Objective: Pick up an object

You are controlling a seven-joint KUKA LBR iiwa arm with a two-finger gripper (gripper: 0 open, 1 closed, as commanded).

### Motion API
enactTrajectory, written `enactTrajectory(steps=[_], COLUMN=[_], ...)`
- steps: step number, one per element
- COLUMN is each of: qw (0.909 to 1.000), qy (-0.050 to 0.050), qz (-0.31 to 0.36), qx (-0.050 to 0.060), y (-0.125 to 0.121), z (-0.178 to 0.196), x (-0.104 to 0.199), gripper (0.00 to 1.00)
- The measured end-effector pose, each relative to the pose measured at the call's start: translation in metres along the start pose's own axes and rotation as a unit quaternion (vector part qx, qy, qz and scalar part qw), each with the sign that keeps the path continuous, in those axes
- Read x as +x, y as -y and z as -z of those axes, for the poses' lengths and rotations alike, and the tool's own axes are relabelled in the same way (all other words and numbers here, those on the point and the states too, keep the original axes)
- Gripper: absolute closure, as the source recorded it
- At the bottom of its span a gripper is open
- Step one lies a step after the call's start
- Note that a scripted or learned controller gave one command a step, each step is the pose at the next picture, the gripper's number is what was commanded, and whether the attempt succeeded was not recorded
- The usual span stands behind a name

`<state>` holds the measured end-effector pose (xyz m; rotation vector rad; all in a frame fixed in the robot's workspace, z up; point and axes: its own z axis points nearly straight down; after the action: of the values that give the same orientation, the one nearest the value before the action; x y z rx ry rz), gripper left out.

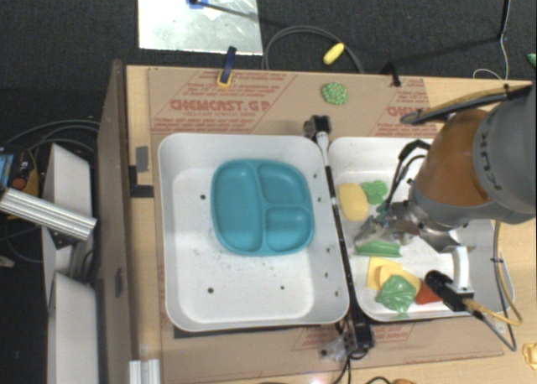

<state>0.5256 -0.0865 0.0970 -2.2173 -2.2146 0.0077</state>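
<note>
A grey arm's gripper [375,230] sits low in the right white bin [482,303], just above a long green plastic pod [379,248]; a teal divided plate [263,206] lies in the left white bin [189,290].

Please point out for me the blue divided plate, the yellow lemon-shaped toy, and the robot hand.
Blue divided plastic plate [262,207]: camera view, on the ridge between its compartments.
Yellow lemon-shaped toy [353,202]: camera view, on its middle.
Robot hand [375,231]: camera view, at its fingertips.
</note>
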Motion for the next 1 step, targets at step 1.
enactTrajectory(steps=[1], qw=[1.0000], qy=[0.001], qz=[0.001], qx=[-0.006], y=[-0.0049], z=[0.0139], x=[0.0004], gripper=[1.00])
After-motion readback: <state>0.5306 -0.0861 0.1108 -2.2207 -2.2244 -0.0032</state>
